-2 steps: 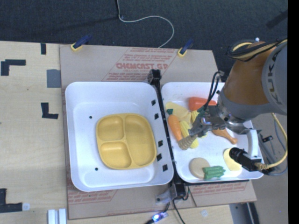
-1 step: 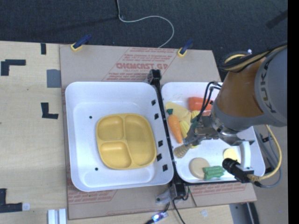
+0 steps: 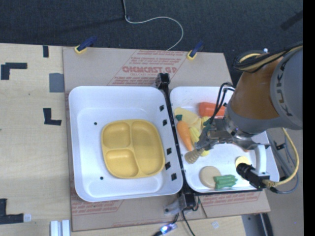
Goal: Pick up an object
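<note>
1. The jaws (image 3: 203, 142) are hovering low over the toy-food pile in the right bin (image 3: 224, 180); whether they are wide or narrow, cannot tell.
2. Risk: the orange carrot (image 3: 184, 134) is lying crowded against yellow pieces (image 3: 189, 119), so the grasp may be slipping off or snagging a neighbour.
3. The left bin (image 3: 83, 146) is holding a yellow divided plate (image 3: 132, 148).
</note>
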### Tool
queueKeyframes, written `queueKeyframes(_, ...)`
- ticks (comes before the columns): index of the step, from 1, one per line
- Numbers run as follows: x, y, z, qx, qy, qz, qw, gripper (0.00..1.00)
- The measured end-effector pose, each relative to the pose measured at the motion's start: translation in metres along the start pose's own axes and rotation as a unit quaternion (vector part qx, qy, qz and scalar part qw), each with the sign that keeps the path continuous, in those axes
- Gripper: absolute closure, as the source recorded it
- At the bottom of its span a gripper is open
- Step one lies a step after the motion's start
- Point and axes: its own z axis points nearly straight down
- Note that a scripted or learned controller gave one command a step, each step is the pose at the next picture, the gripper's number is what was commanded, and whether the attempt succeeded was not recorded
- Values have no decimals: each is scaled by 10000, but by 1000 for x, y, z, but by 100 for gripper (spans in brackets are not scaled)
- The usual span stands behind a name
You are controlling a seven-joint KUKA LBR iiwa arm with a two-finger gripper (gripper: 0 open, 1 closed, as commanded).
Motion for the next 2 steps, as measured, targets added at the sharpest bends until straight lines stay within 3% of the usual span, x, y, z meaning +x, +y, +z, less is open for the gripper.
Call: queueKeyframes(2,2,-8,0,4,1,-1,10000,100)
